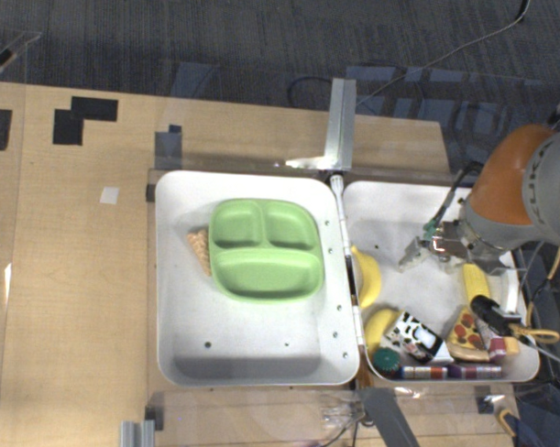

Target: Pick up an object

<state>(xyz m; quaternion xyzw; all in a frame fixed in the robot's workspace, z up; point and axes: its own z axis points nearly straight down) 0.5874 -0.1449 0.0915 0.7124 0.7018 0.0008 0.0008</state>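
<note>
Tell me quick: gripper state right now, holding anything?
Gripper: cannot be told if open or closed; it hovers over the right bin, with no object visibly held.

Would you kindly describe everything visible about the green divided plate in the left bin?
The green divided plate looks like matte light-green plastic, a rounded rectangle with three recesses: two small ones on the far side and one wide one on the near side. It lies flat, right side up, in the upper middle of the left bin. A tan, textured object pokes out from under its left edge.
</note>
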